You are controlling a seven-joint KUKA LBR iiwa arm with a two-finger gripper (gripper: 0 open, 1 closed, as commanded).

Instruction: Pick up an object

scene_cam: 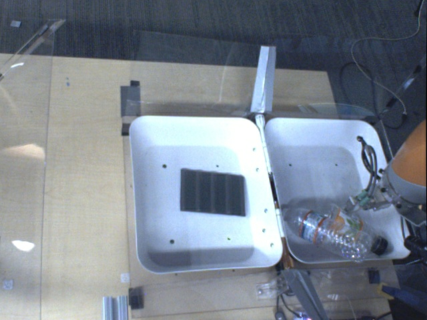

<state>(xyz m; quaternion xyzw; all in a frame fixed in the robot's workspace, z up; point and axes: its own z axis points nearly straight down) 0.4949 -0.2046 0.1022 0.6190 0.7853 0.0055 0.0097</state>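
Bottle, clear plastic, lies on its side along right bin's front edge, dark cap toward the right corner. Gripper sits just above-right of it near the right rim; can't tell its opening. Left bin has a dark ribbed pad mid-floor, open floor all around.

One fixed camera looks down at a slant from above the bench, taking in both bins
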